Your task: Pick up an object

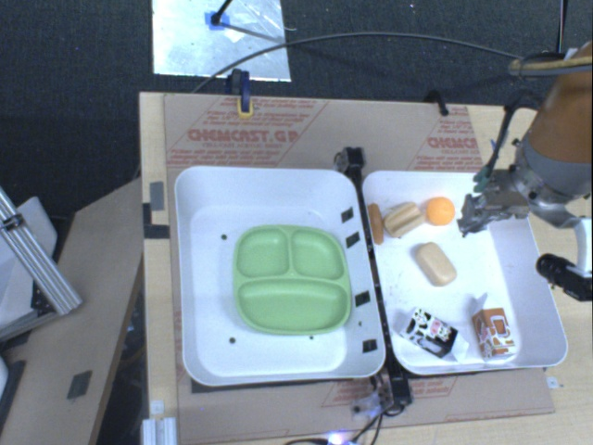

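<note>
The right bin [537, 276] holds several objects: an orange ball [440, 210], a tan bread-like piece [402, 218], a thin brown stick [375, 222], a beige oval lump [435, 263], a black-and-white packet [431, 332] and an orange-and-white carton [494, 332]. My gripper [474, 213] hangs over the bin's upper right part, just right of the orange ball. Nothing shows between its dark fingers.
The left bin [204, 248] holds a green divided plate [292, 279]. A black clip [350, 159] sits at the bins' shared top edge. A blue clamp [242, 91] stands on the cardboard behind. A metal rail [37, 267] lies at far left.
</note>
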`<state>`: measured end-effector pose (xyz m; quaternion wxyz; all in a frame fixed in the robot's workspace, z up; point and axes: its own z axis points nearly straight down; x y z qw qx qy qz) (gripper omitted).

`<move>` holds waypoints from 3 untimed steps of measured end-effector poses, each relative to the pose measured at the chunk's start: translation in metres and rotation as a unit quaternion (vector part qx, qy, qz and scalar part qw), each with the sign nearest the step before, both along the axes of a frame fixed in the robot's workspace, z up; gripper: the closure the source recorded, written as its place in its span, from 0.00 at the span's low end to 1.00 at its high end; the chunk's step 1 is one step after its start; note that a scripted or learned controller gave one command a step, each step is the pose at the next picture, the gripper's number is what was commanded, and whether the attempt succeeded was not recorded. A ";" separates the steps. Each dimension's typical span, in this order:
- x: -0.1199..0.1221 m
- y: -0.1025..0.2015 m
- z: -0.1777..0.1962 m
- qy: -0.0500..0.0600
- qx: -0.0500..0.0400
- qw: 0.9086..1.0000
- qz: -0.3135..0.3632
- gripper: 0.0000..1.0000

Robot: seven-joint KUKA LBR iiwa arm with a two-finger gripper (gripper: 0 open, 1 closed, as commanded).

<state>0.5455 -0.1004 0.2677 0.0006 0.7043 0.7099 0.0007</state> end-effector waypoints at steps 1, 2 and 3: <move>0.008 0.056 0.000 0.000 0.001 1.000 0.001 1.00; 0.007 0.108 -0.021 0.001 0.000 1.000 0.000 1.00; 0.003 0.153 -0.023 0.000 0.001 1.000 0.001 1.00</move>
